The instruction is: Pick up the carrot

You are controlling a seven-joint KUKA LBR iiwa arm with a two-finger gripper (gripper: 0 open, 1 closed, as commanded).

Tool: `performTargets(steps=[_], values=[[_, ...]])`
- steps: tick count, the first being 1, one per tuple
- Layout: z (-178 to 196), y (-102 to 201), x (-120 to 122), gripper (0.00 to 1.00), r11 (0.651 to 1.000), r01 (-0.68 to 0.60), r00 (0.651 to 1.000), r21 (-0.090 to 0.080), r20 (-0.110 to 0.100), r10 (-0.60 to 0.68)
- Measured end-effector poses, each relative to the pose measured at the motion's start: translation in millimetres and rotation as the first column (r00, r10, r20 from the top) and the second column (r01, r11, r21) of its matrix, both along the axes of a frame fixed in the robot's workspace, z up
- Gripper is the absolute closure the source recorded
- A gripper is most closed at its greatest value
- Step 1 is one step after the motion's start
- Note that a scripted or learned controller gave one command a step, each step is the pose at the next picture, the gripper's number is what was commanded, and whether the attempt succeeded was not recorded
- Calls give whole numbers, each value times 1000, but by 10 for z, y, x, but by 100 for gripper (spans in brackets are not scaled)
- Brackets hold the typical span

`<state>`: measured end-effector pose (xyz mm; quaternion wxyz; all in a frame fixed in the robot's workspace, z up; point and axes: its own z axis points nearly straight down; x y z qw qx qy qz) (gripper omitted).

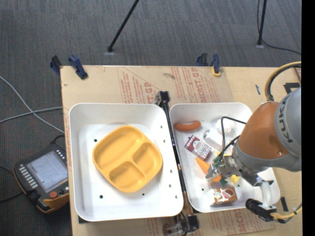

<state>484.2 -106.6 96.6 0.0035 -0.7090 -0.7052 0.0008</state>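
Arm [268, 136] is reaching in from the right, hanging low over the right bin [236, 107]. Gripper [220, 170] is sitting just beside the carrot [202, 165], which is lying in the middle of that bin; whether its jaws are apart or together, cannot tell. A sausage [187, 126] is lying near the bin's far edge, a small carton [198, 147] is resting just above the carrot, and another carton [224, 195] is lying by the near wall. A yellow divided plate [127, 158] is sitting in the left bin [78, 132].
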Motion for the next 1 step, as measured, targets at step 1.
performTargets(steps=[1], values=[[909, 646, 7, 100, 1000, -7, 1000, -2, 4, 7]])
